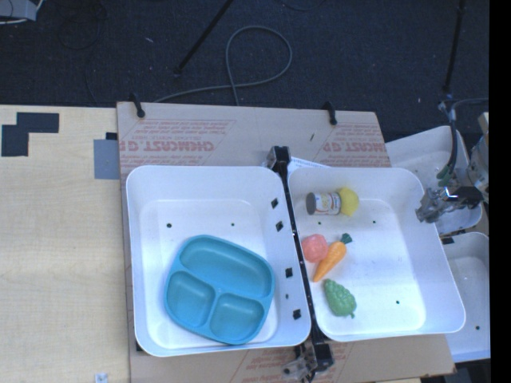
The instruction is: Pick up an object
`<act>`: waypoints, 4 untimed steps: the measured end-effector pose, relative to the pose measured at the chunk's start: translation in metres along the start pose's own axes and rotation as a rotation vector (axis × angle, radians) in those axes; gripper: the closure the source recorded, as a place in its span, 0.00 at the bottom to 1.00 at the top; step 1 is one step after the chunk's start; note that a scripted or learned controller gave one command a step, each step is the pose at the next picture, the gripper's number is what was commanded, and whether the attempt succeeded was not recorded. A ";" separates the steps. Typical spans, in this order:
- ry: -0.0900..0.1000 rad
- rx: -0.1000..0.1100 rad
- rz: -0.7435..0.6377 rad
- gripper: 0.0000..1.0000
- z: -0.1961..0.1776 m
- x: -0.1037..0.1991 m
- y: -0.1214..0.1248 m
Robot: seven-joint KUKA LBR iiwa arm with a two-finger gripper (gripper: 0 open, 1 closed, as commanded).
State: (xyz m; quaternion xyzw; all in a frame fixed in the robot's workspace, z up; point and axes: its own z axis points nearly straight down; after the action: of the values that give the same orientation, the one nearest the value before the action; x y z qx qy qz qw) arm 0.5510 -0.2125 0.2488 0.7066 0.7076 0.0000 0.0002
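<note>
In the right bin lie a small bottle, pink toy, carrot and green toy, all untouched. The gripper hovers at the right rim; finger state unclear. Picking remains undone.

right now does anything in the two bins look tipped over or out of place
The small yellow-capped bottle lies on its side near the back of the right white bin. The blue divided plastic tray sits askew in the left white bin.
</note>
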 end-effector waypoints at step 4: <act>0.002 0.005 -0.001 1.00 0.005 0.137 -0.004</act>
State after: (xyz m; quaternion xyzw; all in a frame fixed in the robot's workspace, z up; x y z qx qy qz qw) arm 0.5469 -0.0755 0.2441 0.7062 0.7080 -0.0010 -0.0023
